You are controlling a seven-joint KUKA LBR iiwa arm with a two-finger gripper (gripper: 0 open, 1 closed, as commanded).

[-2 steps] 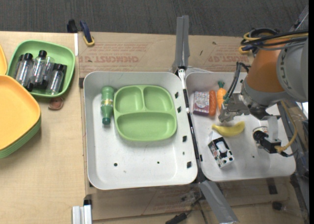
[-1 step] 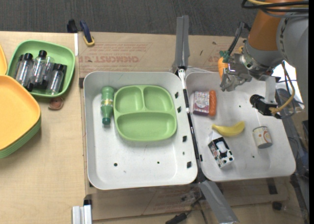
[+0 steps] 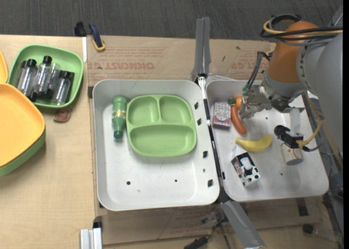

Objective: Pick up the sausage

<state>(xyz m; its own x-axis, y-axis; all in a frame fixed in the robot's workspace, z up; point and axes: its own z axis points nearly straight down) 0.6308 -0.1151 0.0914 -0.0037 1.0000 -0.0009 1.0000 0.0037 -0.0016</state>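
Orange-red sausage lies between the pink packet and banana; the gripper hovers at its upper end, finger state indiscernible, and should straddle it squarely.

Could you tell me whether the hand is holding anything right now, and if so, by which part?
It cannot be told. The hand sits right at the upper end of the sausage in the right bin, but the view doesn't show a grip.

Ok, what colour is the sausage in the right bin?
Orange-red, seen in the camera view: the sausage lies beside the yellow banana.
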